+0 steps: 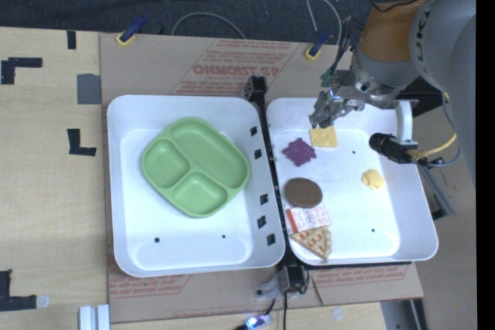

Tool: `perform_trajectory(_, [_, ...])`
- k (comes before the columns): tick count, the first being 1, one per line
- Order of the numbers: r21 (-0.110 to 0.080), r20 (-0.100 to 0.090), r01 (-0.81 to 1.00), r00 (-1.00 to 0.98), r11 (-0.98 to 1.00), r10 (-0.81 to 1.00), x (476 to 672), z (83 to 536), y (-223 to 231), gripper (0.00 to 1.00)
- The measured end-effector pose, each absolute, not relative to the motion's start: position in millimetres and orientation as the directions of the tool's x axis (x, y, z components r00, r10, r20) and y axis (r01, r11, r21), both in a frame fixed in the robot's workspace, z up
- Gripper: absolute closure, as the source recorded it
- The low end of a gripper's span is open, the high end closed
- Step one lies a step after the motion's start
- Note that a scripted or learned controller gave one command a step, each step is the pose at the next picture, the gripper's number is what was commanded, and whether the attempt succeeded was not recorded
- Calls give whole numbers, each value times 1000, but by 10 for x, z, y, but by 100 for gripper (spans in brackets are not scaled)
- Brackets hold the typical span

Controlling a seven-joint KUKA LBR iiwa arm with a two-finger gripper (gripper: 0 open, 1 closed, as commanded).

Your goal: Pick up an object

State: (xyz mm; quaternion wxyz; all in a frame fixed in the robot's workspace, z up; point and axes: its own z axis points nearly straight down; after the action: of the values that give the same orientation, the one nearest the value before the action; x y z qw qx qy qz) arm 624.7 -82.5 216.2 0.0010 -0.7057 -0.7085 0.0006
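Note:
My gripper (323,117) hangs over the back part of the right bin (410,232), its tips just above and left of a yellow cheese square (325,137). Nothing shows between the fingers. A purple piece (298,151) lies left of the cheese. Below it sit a round brown patty (302,192), a red and white packet (306,219) and a waffle-like wedge (315,243). A small yellow lump (373,179) rests toward the bin's right side.
The left bin (131,243) holds a green divided plate (196,165). A black divider with clips (264,166) runs between the bins. The arm's grey and orange body (410,19) rises at the upper right. Cables cross the dark floor behind the bench.

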Motion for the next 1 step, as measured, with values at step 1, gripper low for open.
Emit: perform_trajectory(1, [-2,2,1000,-7,7,1000,6169,2170,-188,100])
